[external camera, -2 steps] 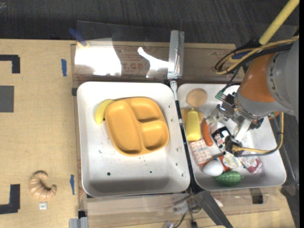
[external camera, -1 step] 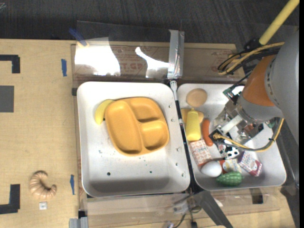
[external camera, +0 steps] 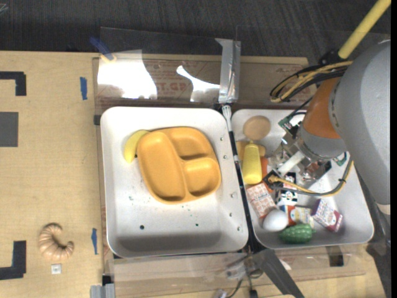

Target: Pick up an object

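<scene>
On the desk (external camera: 43, 166), at the far left, a tan curled thing (external camera: 56, 242) is seen lying outside the 2 bins. The left bin (external camera: 115, 191) is taken up by an orange divided plate (external camera: 178, 163), with a yellow curved thing (external camera: 131, 145) tucked against its left edge. In the right bin (external camera: 355, 198), a tan round thing (external camera: 256, 128) and a yellow block (external camera: 251, 163) are set along the left wall. A red-and-white packet (external camera: 260, 197), a white egg (external camera: 275, 220), a green thing (external camera: 296, 233) and a pink packet (external camera: 327, 215) are crowded along the near side. The arm (external camera: 363, 113) is bent steeply down from the right, its orange band (external camera: 318, 115) above the wrist. The pincer (external camera: 286, 177) is lowered among the clutter, just above a small black-and-white thing (external camera: 286, 197). Whether the pincer is open or closed cannot be told, and nothing is seen gripped.
</scene>
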`<action>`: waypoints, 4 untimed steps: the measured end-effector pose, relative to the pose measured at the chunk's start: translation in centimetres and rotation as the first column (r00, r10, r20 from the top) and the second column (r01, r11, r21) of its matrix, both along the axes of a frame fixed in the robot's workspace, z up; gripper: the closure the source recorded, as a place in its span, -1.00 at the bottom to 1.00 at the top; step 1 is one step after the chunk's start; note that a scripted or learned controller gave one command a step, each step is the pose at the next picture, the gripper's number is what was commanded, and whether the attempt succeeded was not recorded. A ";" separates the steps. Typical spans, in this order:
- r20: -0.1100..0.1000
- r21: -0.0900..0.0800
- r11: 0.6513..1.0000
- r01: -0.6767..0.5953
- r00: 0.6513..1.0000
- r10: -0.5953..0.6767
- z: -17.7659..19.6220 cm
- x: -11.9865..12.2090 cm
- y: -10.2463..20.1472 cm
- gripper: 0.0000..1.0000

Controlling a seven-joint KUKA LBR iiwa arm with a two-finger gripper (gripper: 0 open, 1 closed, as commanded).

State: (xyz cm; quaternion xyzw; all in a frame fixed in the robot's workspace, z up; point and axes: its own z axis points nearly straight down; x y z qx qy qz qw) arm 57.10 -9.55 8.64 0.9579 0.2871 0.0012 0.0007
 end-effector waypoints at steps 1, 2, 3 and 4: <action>0.000 0.000 1.000 -0.003 1.000 0.003 1.1 0.1 0.1 1.00; -0.001 0.005 0.995 0.103 0.995 -0.103 10.0 0.4 8.7 1.00; -0.007 0.002 0.988 0.153 0.988 -0.153 9.7 -0.1 15.9 1.00; -0.002 0.002 0.927 0.374 0.927 -0.374 16.9 0.6 12.2 1.00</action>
